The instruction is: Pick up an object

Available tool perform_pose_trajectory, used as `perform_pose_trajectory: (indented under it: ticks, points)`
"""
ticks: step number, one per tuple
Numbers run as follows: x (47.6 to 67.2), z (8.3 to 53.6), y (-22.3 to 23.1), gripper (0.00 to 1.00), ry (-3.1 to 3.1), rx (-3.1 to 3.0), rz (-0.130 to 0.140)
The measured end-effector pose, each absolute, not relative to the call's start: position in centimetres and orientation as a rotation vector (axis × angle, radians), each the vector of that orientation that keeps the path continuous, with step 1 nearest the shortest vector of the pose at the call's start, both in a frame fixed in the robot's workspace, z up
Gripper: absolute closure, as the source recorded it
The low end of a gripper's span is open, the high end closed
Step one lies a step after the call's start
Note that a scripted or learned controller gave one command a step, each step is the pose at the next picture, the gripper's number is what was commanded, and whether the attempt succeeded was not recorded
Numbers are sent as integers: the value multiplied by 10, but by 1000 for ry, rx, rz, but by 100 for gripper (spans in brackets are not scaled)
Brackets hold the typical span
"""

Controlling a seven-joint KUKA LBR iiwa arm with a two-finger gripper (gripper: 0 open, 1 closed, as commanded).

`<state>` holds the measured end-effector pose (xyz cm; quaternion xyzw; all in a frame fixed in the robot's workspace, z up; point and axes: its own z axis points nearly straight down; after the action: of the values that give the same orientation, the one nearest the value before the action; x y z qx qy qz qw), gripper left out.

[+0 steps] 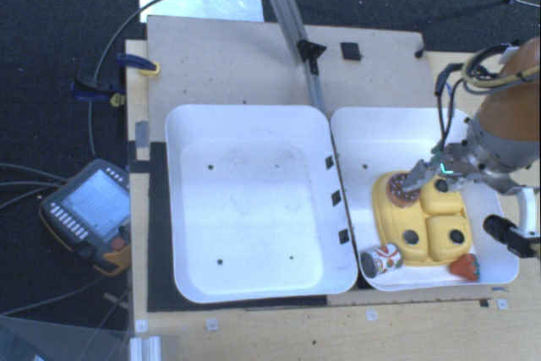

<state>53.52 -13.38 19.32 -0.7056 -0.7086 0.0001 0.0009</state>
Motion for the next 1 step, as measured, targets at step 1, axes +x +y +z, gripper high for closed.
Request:
perform_pose_trajectory:
  ticks: [1]
  points:
    - [536,194,-134,0,-2227,-2216,-2]
